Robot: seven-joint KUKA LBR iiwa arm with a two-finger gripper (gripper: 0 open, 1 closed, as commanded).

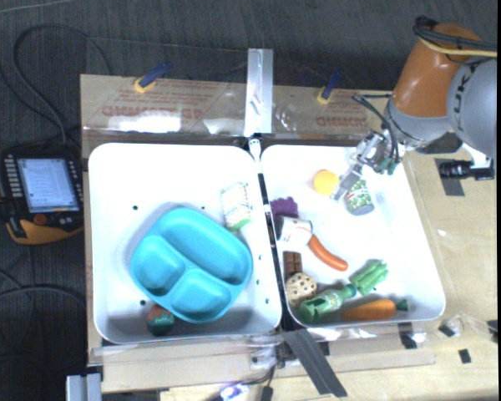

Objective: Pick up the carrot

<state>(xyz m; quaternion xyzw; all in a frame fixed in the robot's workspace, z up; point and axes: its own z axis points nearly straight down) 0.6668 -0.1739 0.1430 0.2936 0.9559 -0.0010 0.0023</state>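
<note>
Carrot (369, 310) is seen at the right bin's (426, 249) lower edge (beside green toy vegetables (342, 291)); a blue divided tray (190, 261) fills the left bin (108, 190). Gripper (351, 182) state cannot be told. Grey carpet (33, 73) surrounds the bench.

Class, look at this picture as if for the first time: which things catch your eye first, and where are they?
The big blue tray with compartments dominates the left bin. In the right bin, a heap of toy food gathers at the near edge, with the carrot at the front. The grey and orange arm reaches in at top right, its gripper beside a yellow ball.
</note>
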